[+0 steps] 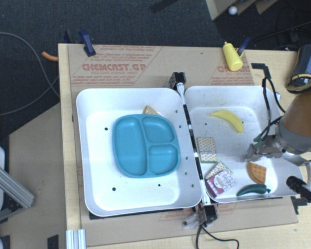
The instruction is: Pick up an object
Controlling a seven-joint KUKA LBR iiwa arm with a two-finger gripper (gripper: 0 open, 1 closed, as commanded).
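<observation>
The gripper point(259, 150) is down low in the right bin point(233, 93), near its right wall, and whether it is spread or closed is impossible to tell from this angle; nothing can be made out in its grasp. Directly under and just toward the camera from it sits an orange, waffle-textured piece point(257, 173), close enough that this looks like the intended target; the low, nose-down posture suits a straight vertical descent onto it.

Further toward the near rim from the gripper, a dark green, pod-shaped item point(253, 191) lies along the bin's edge. To the gripper's left, toward the divider, are a small patterned packet point(207, 148) and, a little nearer the camera, a pink-and-white printed pouch point(221, 179). Up and to the left, toward the far wall, a yellow banana point(228, 119) lies well apart from everything else.

The crowding is the worry: the orange piece has the green item just beside it and the bin wall close on the right, so a sloppy closing could catch the wrong thing or scrape the wall. Far to the left, the other bin point(93, 191) carries a blue divided plate point(145, 144) with something tan point(150, 110) peeking from behind it.
</observation>
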